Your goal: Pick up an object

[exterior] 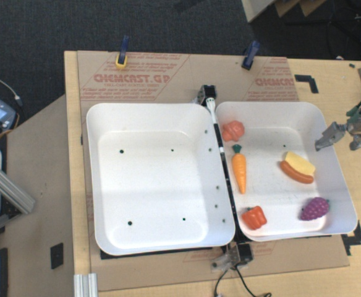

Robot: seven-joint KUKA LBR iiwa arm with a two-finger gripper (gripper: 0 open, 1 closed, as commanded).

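Note:
The right bin (329, 129) holds several toy foods. A pink-red strawberry (233, 130) lies near its far left corner, and an orange carrot (239, 172) with a green top lies just below it along the left wall. A yellow and orange hot dog bun (298, 167) sits right of centre. Purple grapes (314, 209) rest at the near right corner and a red pepper (253, 217) at the near left. My gripper (342, 142) hangs over the bin's right rim, above and right of the bun, open with nothing between its fingers.
The left bin (106, 166) stands next to the right one, with a black divider strip (220, 159) where they meet. Both sit on a cardboard-covered bench (168, 73) held by a yellow clamp (122, 59) and a blue clamp (251, 54) at the back.

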